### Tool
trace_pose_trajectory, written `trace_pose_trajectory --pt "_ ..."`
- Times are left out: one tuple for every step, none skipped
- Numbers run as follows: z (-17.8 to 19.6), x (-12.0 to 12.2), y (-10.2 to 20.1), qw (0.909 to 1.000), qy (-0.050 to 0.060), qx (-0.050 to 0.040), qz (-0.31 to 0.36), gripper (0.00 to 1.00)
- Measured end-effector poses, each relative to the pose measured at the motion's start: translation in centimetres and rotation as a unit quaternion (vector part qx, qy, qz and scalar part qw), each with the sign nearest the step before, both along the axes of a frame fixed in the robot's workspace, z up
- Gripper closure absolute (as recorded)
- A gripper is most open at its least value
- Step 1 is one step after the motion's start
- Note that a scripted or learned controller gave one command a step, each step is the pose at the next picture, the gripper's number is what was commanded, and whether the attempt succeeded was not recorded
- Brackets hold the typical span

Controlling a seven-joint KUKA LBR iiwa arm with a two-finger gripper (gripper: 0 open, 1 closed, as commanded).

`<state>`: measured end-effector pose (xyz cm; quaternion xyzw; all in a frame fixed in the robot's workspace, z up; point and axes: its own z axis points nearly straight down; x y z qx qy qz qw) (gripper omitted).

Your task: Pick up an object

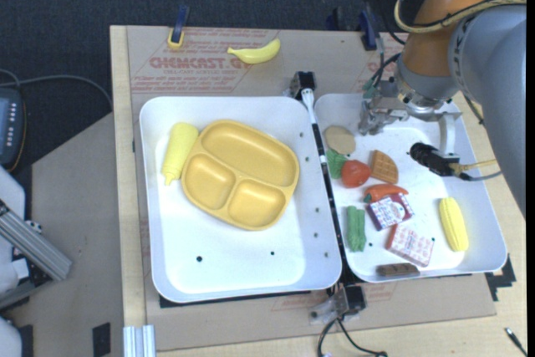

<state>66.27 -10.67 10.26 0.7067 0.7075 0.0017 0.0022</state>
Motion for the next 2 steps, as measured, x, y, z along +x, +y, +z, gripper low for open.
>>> trace_pose_trajectory --pt "6.0 0.7 0.7 1.0 -0.001 -0.0002 0.0 1.0" --pt "12.2 1.2 1.4 1.0 -0.002 -0.0002 0.0 1.0"
